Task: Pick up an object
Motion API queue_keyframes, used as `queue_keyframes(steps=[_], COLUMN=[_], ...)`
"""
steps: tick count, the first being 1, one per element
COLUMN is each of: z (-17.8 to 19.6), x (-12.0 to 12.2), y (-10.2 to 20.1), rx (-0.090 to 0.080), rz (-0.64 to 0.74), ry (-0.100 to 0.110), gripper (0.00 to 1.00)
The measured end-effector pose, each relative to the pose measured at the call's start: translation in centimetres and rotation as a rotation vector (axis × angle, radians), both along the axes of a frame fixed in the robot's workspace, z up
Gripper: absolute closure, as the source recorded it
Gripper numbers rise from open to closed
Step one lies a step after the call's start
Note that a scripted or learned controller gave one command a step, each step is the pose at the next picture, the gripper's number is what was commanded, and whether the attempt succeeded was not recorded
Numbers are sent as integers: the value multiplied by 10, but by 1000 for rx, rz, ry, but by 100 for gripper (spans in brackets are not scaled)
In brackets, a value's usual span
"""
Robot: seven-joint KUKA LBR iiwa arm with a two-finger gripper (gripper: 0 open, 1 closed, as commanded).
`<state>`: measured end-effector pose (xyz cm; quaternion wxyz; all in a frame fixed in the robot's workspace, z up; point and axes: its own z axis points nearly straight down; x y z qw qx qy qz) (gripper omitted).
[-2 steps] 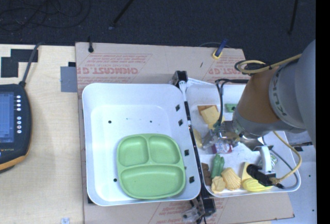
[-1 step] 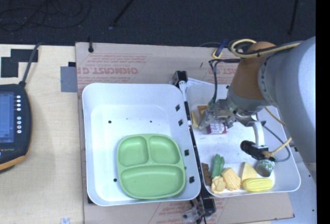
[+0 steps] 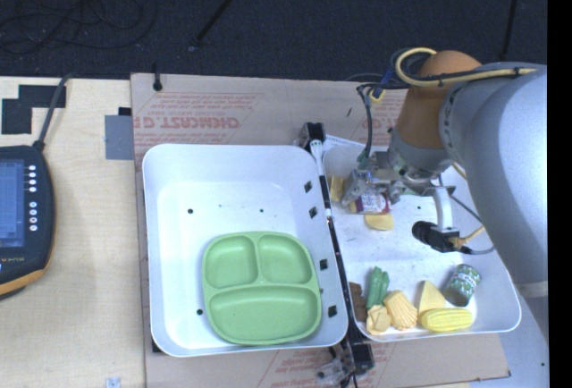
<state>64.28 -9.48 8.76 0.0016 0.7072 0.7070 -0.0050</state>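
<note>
A pale wooden desk (image 3: 80, 306) is carrying the whole scene, with dark floor (image 3: 268, 2) and loose cables running behind it. At the far left a handheld control pendant (image 3: 18, 216) is lying on the wood. A sheet of printed cardboard (image 3: 223, 113) is sitting under two white bins. The left bin (image 3: 179, 172) is holding a green divided plate (image 3: 261, 286), lying flat toward its near side.

The right bin (image 3: 404, 257) is holding the things to pick from. A green toy vegetable (image 3: 376, 285) is leaning beside a ridged yellow piece (image 3: 400, 309). A yellow wedge (image 3: 432, 295) and a toy corn cob (image 3: 445, 319) are lying just beside them. A small greenish can (image 3: 461, 283) is standing near the bin's right wall.

A yellow chunk (image 3: 379, 221) is lying alone toward the bin's far left. My gripper (image 3: 368, 197) is hanging low right above it, close to the wall between the bins. I cannot tell whether my gripper is released or clenched, or whether it is touching the chunk. My grey arm is reaching in from the right.
</note>
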Motion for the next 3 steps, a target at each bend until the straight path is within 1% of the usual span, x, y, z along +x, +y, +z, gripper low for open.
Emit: queue_keyframes(steps=[1,2,3], z=[8,104,117], x=[-1,-31,-69], y=[1,50,109], rx=[0,12,12], rz=[3,5,6], ry=[3,-7,2], gripper=[100,100,100])
